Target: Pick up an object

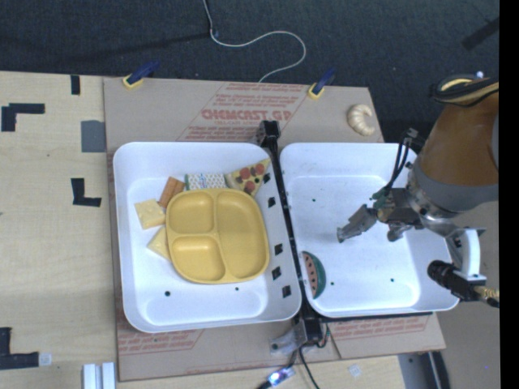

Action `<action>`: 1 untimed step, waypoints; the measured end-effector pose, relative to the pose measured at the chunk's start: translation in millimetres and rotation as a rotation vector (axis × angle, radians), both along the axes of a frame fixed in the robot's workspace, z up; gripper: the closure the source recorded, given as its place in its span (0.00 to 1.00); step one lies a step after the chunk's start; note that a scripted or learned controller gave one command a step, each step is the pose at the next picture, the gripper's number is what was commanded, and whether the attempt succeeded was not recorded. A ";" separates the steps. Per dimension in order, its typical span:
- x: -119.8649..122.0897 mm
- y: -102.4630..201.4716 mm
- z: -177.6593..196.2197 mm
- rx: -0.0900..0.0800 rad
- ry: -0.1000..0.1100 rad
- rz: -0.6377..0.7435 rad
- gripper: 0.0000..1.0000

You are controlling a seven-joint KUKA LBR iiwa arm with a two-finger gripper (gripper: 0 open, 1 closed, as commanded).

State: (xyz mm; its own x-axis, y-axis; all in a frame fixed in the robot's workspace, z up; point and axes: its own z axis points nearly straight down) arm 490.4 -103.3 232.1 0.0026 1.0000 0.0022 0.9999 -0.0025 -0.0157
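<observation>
The gripper was seen low over the right bin, its arm reaching in from the right side. The two fingers were seen pointing leftward toward the middle of the bin floor; how far apart they stood could not be told, and nothing was seen held between them.

The nearest candidate for picking was judged to be the watermelon slice, which lay against the left wall of the right bin, near its front corner. It lay apart from the gripper, lower and further left. Its place hard against the wall was judged likely to hamper a grasp, since little room was left for a finger on that side.

The other objects were gathered in the left bin: a yellow divided plate lay in the middle, and around its upper and left edge a cracker, a brown wafer and a pizza slice were partly tucked beneath its rim. These were well apart from the gripper, and the divider between the bins lay between.

The pick was judged not yet done.
</observation>
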 end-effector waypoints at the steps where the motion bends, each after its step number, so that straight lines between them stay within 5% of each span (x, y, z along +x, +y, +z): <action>1: 2.7 0.4 6.3 -0.002 -0.014 0.004 0.00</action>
